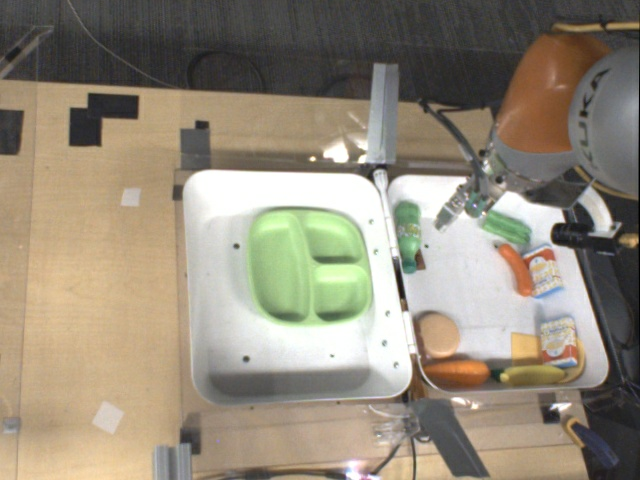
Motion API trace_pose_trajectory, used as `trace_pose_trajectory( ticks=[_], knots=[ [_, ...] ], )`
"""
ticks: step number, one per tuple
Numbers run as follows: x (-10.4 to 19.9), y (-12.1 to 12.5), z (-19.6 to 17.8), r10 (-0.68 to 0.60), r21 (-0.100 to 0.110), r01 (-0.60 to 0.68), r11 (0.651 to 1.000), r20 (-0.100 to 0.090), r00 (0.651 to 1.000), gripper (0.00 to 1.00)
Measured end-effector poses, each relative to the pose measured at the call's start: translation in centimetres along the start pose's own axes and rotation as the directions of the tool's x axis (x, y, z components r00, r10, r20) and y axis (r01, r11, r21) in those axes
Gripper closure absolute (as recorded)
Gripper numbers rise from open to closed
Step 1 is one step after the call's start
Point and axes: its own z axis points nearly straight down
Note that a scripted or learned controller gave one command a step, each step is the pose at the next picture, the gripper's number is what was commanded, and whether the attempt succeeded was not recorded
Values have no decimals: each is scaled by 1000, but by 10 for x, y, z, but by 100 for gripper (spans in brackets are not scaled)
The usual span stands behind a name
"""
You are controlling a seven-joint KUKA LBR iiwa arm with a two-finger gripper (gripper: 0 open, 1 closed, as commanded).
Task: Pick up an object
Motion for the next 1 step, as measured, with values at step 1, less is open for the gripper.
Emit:
trace_pose_trajectory(
  ticks=[1],
  knots=[
    [-50,2,-30,52,-2,-52,999,7,999,100]
  ],
)
